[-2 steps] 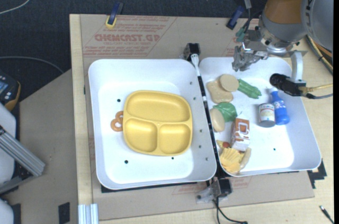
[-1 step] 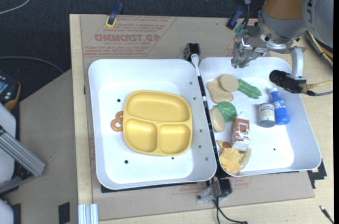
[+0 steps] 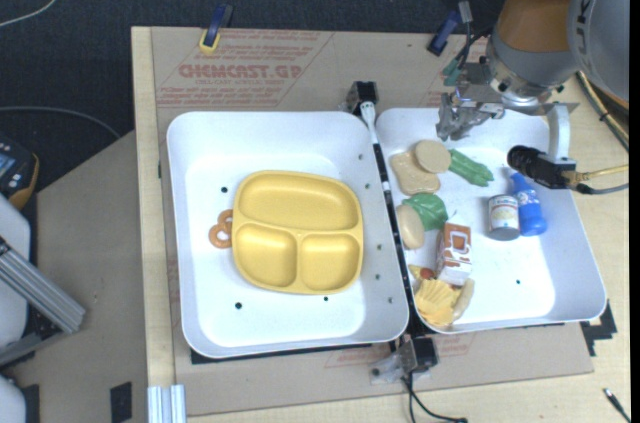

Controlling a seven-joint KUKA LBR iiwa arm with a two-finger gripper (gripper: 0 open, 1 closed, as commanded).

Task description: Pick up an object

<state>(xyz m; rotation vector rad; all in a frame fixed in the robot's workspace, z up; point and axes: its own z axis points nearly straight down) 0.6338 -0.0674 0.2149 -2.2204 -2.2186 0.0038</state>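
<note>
One arm, mine, reaches from the right, wrist bent down; my gripper (image 3: 455,125) hangs over the right bin (image 3: 570,281) near a tan disc (image 3: 433,156); I cannot tell its state.

Bins: two, white, side by side, the left bin (image 3: 190,211) and the right bin (image 3: 560,281).
Divided yellow plate (image 3: 295,231): one, three compartments.
Pretzel-shaped piece (image 3: 220,229): one.
Tan bread-like pieces: three (image 3: 432,156) (image 3: 410,175) (image 3: 410,226).
Green pieces: two (image 3: 470,168) (image 3: 428,209).
Small can (image 3: 503,216): one.
Blue bottle (image 3: 529,206): one.
Small carton (image 3: 456,251): one.
Yellow chips (image 3: 438,299): one cluster.
</note>
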